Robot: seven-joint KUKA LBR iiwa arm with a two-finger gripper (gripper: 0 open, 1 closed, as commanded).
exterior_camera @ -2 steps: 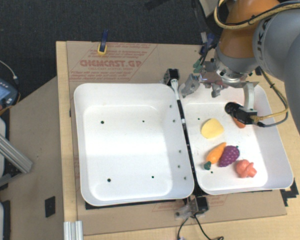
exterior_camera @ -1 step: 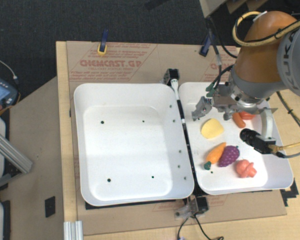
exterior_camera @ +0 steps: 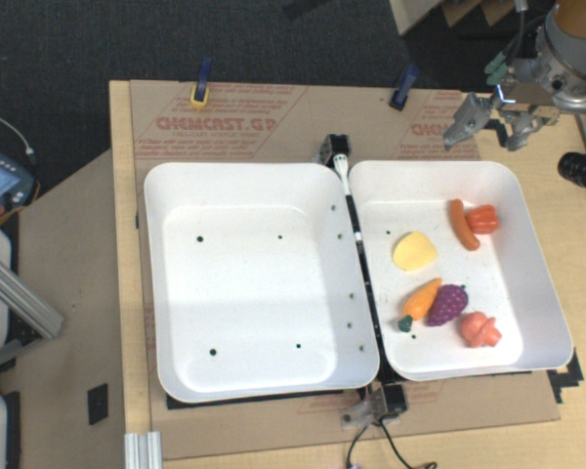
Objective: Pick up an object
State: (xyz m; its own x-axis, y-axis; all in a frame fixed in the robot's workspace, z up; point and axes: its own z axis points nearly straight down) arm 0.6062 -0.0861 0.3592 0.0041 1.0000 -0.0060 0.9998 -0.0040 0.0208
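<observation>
My gripper (exterior_camera: 490, 131) hovers high above the far edge of the right bin (exterior_camera: 527, 345), its two fingers spread open with nothing between them. In that bin lie several toy foods: a sausage (exterior_camera: 462, 225) touching a red pepper (exterior_camera: 482, 219), a yellow lemon-like piece (exterior_camera: 414, 251), an orange carrot (exterior_camera: 420, 303), purple grapes (exterior_camera: 447, 304) against the carrot, and a pink-red piece (exterior_camera: 480, 330) near the front right.
The left bin (exterior_camera: 166, 281) sits beside the right one, with a black divider strip (exterior_camera: 356, 242) between them. Both rest on a cardboard sheet (exterior_camera: 273, 115) held by clamps at the back.
</observation>
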